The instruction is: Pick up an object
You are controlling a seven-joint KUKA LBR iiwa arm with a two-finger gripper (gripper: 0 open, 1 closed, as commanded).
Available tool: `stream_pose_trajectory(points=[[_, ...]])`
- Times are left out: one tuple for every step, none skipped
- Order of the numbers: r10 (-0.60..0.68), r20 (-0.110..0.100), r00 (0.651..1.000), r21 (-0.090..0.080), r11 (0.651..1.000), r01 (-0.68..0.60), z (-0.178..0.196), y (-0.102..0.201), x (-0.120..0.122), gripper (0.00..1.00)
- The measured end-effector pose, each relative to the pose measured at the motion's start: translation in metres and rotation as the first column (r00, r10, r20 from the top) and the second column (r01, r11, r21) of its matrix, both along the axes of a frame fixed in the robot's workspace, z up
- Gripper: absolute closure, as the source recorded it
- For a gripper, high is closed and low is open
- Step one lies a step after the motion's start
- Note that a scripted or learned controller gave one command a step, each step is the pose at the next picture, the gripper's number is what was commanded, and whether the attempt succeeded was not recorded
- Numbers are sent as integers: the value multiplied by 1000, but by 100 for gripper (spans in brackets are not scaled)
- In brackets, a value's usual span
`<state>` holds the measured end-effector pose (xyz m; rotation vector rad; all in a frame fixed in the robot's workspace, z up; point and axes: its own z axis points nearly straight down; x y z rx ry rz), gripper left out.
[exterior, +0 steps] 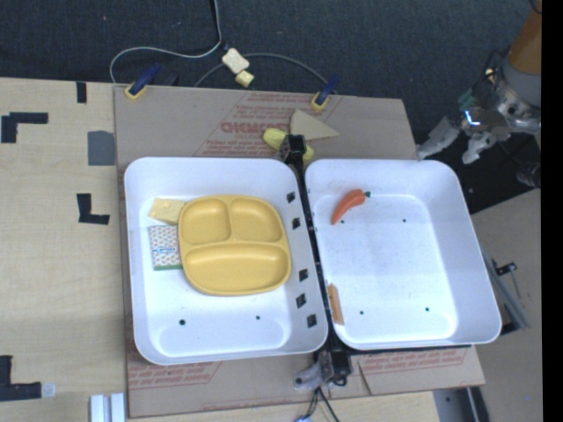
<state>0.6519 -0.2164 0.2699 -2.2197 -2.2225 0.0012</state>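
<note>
An orange carrot-shaped toy [347,205] lies in the far left part of the right bin [457,262]. A thin brown stick [335,303] rests against that bin's left wall, near the front. In the left bin [141,262] sits a yellow divided plate [235,243], with a pale yellow wedge [164,209] and a small patterned card [164,246] to its left. My gripper [459,137] hovers outside the right bin, beyond its far right corner. Its two fingers are spread apart with nothing between them.
The bins rest on a cardboard sheet [255,121] held by blue and yellow clamps at the back. A yellow piece [275,136] and a tan wedge [314,126] lie on the cardboard behind the bins. A white cable [209,16] runs over the dark floor.
</note>
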Motion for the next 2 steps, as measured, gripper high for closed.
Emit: stream_pose_trajectory(points=[[3, -6, 1000, 2, 1000, -3, -112, 61, 6, 0], [4, 1, 1000, -3, 1000, -4, -189, 107, 1, 0]])
